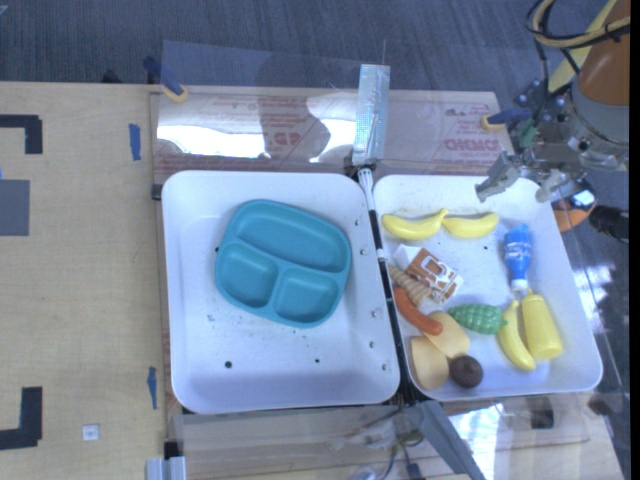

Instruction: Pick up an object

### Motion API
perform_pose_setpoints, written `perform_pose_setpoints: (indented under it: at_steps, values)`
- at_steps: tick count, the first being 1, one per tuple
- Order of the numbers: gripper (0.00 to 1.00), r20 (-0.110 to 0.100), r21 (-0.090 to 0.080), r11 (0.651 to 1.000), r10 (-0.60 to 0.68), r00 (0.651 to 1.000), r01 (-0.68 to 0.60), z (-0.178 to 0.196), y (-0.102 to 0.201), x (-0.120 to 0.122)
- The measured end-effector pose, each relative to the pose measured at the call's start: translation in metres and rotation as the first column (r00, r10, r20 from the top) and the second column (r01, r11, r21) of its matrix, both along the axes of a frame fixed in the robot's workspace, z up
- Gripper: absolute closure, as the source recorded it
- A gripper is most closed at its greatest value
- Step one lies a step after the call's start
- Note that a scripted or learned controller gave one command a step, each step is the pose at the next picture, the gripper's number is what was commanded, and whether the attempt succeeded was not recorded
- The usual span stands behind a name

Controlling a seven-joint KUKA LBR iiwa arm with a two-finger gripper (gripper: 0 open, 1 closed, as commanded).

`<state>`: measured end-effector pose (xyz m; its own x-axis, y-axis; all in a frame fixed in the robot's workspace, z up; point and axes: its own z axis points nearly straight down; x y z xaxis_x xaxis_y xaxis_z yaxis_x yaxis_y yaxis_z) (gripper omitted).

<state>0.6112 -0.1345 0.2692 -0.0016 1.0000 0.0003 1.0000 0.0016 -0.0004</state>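
My gripper [525,183] hangs over the far right corner of the right bin [585,368], open, its two fingers spread with nothing between them. In that bin lie two yellow bananas [415,226] [470,225] near the far edge and a blue bottle [517,253] just below the gripper. A yellow block [541,326] and a third banana [512,340] rest at the right side. A green vegetable [478,318], an orange carrot [414,306], a small printed box [432,273], a cheese wedge [430,363] and a brown ball [465,371] crowd the near left part.
The left bin [190,368] holds a teal divided plate [283,261]. A clear panel with a metal post [372,113] stands behind both bins. Yellow cables [560,13] loop above the arm at top right. Wooden bench [70,268] lies to the left.
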Motion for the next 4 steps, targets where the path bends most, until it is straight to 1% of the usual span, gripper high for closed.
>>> perform_pose_setpoints:
  at_steps: [1,2,3,4]
  values:
    - [0.00,-0.010,0.001,1.000,-0.028,1.000,0.028,-0.116,0.039,0.002]
    - [0.00,0.006,-0.001,1.000,0.027,1.000,-0.027,-0.164,0.042,-0.007]
    - [0.00,0.022,-0.005,0.995,0.095,0.995,-0.095,-0.175,0.024,-0.061]
    - [1.00,0.031,-0.012,0.996,0.092,0.995,-0.092,-0.163,0.021,-0.058]
